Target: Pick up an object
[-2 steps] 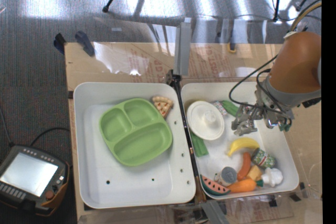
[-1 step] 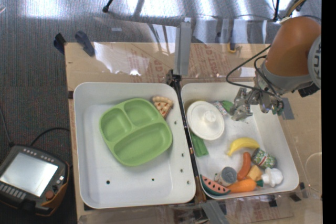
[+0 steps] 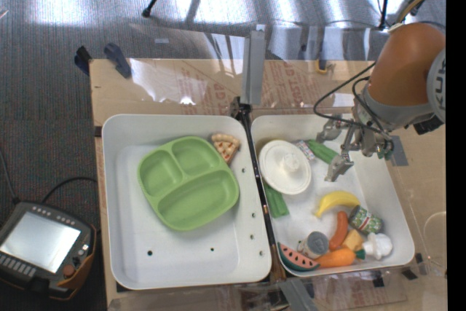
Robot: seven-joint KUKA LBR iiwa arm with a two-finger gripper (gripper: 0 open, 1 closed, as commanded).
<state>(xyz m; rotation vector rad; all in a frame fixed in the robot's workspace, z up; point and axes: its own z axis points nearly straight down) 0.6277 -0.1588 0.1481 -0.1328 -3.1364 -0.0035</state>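
Not started: our gripper (image 3: 348,151) hangs open with nothing between its fingers, just right of the white plate (image 3: 285,166). Nearest candidate, the banana (image 3: 336,202), lies below-right of that plate. Descent, grasp and lift all remain.

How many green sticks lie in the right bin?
2. One green stick lies right of the white lid, near the pincer. The other green stick lies below the lid, partly under it. The lid may hide more.
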